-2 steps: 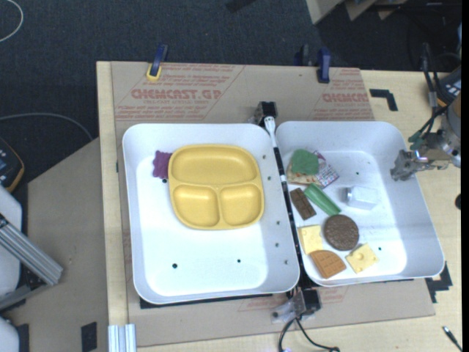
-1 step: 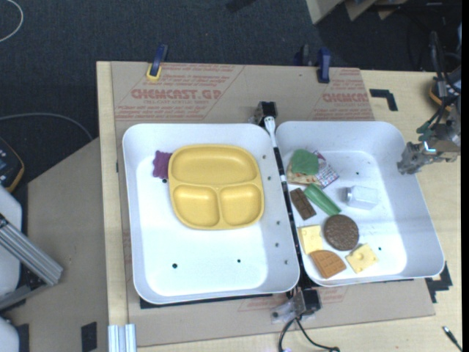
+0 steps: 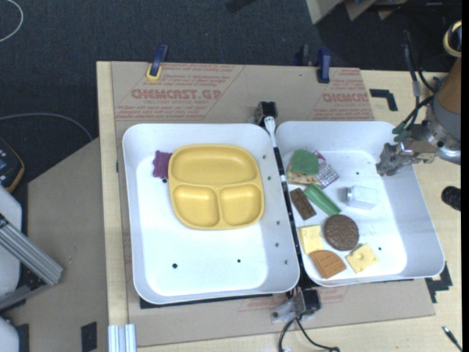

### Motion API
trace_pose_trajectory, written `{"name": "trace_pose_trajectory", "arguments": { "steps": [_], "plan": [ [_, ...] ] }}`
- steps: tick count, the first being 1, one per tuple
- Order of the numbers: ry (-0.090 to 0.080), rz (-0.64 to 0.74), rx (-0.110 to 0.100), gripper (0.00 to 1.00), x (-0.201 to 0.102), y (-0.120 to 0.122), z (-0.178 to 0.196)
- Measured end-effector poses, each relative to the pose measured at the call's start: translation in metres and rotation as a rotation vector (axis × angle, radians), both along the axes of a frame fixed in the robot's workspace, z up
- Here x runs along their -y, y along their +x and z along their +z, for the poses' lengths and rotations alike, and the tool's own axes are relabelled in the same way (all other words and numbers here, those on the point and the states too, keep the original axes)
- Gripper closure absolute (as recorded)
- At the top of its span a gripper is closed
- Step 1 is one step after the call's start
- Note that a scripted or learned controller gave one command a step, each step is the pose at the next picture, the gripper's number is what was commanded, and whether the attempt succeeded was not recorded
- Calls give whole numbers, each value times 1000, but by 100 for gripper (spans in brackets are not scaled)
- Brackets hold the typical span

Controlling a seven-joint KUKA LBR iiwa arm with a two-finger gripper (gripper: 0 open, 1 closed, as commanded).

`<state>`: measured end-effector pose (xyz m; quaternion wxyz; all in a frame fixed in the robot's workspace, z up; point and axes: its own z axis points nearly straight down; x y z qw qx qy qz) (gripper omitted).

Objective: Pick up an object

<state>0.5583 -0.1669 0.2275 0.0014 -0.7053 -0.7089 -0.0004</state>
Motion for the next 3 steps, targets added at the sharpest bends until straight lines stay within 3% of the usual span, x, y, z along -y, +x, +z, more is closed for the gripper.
{"name": "trace_pose_trajectory", "arguments": {
  "steps": [3],
  "plan": [
    [-1,1,3,100,-170,19,7]
  ]
}}
